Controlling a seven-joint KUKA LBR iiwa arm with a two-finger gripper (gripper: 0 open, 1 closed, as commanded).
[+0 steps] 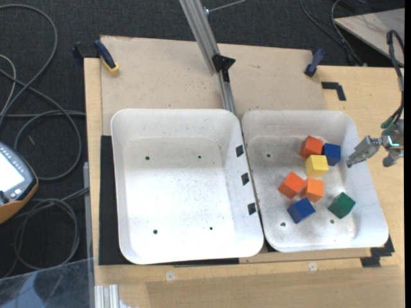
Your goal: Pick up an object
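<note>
Several small cubes lie in the right bin (282, 124): an orange cube (312, 146), a blue cube (332, 153) and a yellow cube (316, 165) huddle near the back. Two more orange cubes (293, 185) (314, 188) sit mid-bin. A second blue cube (300, 209) and a green cube (341, 205) lie toward the front. My gripper (374, 157) hangs over the bin's right rim, partly cut off by the frame edge. It is open, with nothing between its fingers, just right of the blue and yellow cubes.
The left bin (173, 185) sits beside the right one, with black clips (244, 178) along the shared rim. A slanted metal pole (200, 27) rises behind the bins. Blue clamps (106, 55) (314, 62) hold the board's back corners. Cables and a device (9, 178) lie at the left.
</note>
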